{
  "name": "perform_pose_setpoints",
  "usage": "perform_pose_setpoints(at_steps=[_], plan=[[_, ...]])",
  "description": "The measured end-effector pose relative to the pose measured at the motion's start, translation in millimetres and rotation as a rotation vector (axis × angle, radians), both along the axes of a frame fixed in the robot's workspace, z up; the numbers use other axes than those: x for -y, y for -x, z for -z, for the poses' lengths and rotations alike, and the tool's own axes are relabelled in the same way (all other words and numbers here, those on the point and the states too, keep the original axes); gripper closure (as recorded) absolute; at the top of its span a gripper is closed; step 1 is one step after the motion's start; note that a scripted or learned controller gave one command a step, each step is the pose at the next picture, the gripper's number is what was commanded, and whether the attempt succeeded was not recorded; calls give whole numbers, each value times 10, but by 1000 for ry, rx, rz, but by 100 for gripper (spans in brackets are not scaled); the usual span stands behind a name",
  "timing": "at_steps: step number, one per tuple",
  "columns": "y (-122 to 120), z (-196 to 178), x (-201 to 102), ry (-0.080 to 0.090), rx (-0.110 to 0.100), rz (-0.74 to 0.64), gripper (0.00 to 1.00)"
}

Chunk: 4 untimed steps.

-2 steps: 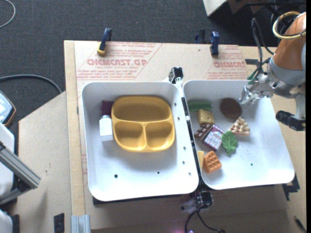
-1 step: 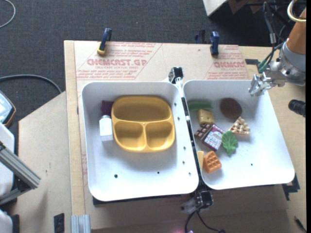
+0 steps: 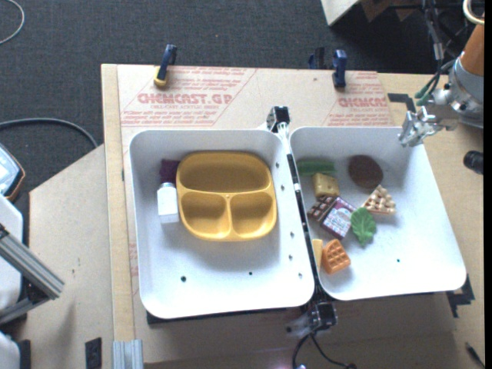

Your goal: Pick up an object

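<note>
**Approach over the right bin**

End effector [image 3: 411, 127] hangs at the upper right corner of the right bin [image 3: 430, 229], above its rim, and nothing is visible between its fingers. Whether it is spread or pressed together I cannot tell; it is small and partly blurred against the bin wall.

The candidates all lie in the right bin, crowded toward its left half: a green strip [image 3: 316, 167], a yellow block [image 3: 326, 185], a dark brown round patty [image 3: 365, 171], a waffle-like triangular piece [image 3: 380, 201], a brown and pink packet [image 3: 332, 214], a green leaf [image 3: 363, 226] and an orange waffle piece [image 3: 335, 256]. The left bin [image 3: 154, 275] holds a yellow divided tray [image 3: 227, 204], with a small white bottle [image 3: 167, 204] just beside it and something purple [image 3: 169, 167] behind.

The step in hand looks like choosing and approaching a target. The brown patty is probably the best choice: it is nearest the arm and stands apart from its neighbours, so the fingers have room on both sides. The packet, leaf and waffle pieces touch or overlap, and a descent there risks pushing them around instead of gripping. A straight drop, centred on the patty and well inside the bin wall, should serve best.
</note>
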<state>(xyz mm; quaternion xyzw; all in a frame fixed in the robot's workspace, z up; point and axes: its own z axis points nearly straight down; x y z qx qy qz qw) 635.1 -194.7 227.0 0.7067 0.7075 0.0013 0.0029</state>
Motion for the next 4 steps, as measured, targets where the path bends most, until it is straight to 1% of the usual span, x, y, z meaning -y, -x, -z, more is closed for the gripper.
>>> perform_pose_setpoints(at_steps=[1, 3, 4], plan=[[217, 70, -532, -5, -9, -3, 100], [439, 205, -1568, -6, -10, -5, 100], [646, 0, -2081, -5, -9, -5, 100]])
